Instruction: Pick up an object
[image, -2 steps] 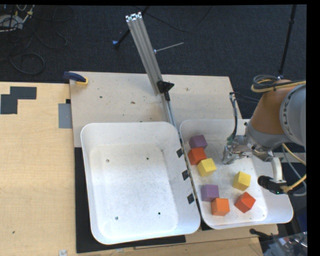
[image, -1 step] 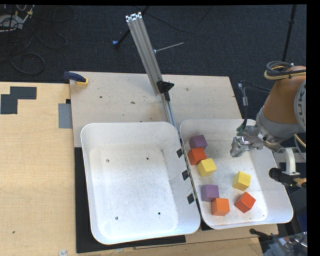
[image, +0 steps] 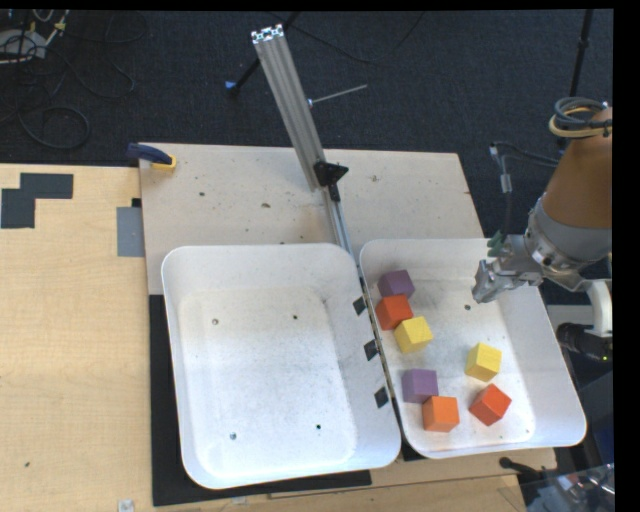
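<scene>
Several small blocks lie in the right bin (image: 540, 330). A purple block (image: 396, 283), a red-orange block (image: 393, 310) and a yellow block (image: 413, 333) cluster near its left wall. Another yellow block (image: 484, 361) sits toward the right. Near the front are a purple block (image: 419, 384), an orange block (image: 440, 413) and a red block (image: 490, 404). My gripper (image: 484, 286) hangs over the bin's upper right part, apart from all blocks, with nothing seen in it.
The left bin (image: 190, 300) sits beside the right one, with black clips along the shared edge. A slanted aluminium bar (image: 293, 105) rises behind the bins. A blue-and-yellow clamp (image: 152, 156) lies at the bench's back left corner.
</scene>
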